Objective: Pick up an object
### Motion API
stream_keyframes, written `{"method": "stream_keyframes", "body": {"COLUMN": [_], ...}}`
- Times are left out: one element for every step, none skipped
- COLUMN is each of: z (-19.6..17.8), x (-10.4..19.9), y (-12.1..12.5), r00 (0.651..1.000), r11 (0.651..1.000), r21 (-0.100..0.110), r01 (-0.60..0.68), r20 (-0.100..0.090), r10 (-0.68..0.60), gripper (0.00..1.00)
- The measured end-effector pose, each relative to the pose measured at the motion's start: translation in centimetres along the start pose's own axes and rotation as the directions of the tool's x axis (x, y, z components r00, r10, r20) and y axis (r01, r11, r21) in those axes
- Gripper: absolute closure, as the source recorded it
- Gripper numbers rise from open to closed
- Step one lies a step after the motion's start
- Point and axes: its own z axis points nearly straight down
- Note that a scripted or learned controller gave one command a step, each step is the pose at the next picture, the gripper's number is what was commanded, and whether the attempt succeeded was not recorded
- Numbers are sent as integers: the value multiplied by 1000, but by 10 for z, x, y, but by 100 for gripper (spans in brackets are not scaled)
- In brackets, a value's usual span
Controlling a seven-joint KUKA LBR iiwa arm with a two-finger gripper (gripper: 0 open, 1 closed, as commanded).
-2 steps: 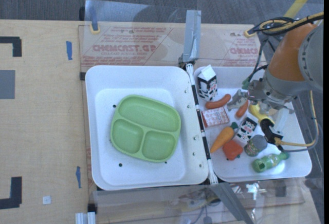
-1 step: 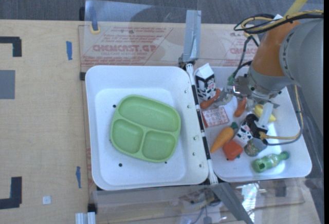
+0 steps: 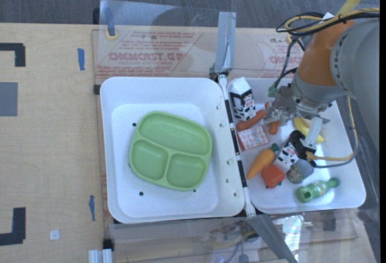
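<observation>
Green divided plate (image 3: 170,150) in left bin (image 3: 114,105)

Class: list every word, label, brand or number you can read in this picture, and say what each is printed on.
"CHEMCAST GP": red print, faint, on the clear sheet behind the left bin.
Red print on the right clear sheet: too blurred.
Milk carton, red packet: print too small.

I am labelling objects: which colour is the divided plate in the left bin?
Light green; the divided plate shows well in the camera view, lying in the left bin.
</observation>
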Motion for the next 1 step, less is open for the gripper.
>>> {"method": "stream_keyframes", "body": {"z": [-88], "x": [101], "y": [26], "r00": [999], "r11": [999], "r21": [6], "r01": [-33], "r20": [0], "r10": [33], "gripper": [100]}}
